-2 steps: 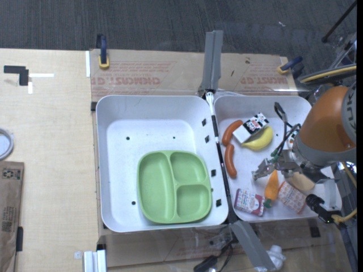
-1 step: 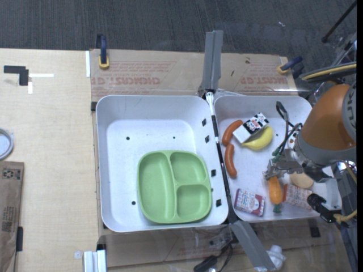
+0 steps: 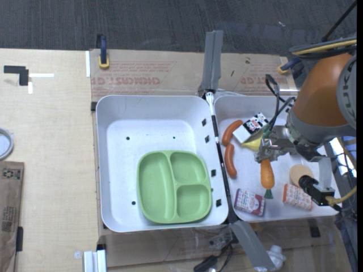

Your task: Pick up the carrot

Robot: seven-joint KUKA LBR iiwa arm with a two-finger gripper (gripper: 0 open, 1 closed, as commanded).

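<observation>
Pincer (image 3: 266, 152) above carrot (image 3: 267, 176); sausage (image 3: 229, 159) left, banana (image 3: 253, 143) beside.

Dark carpet floor (image 3: 142, 10) behind a pale wooden bench (image 3: 45, 152) — evenly lit.

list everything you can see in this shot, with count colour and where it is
bins: 2, white, side by side on the bench
divided plate: 1, green, in the left bin
carrot: 1, orange, middle of the right bin, just under the pincer
sausages: 2, red-orange, at the right bin's left edge
banana: 1, yellow, right bin, beside the pincer
small packets: 2, red and white, along the right bin's near edge
round piece: 1, pale tan, right side of the right bin
black and white item: 1, far part of the right bin, too small to identify
clamp: 1, blue and yellow, far edge of the bench
arm: 1, grey with orange band, from the right
pincer: 1, dark metal, above the carrot
</observation>
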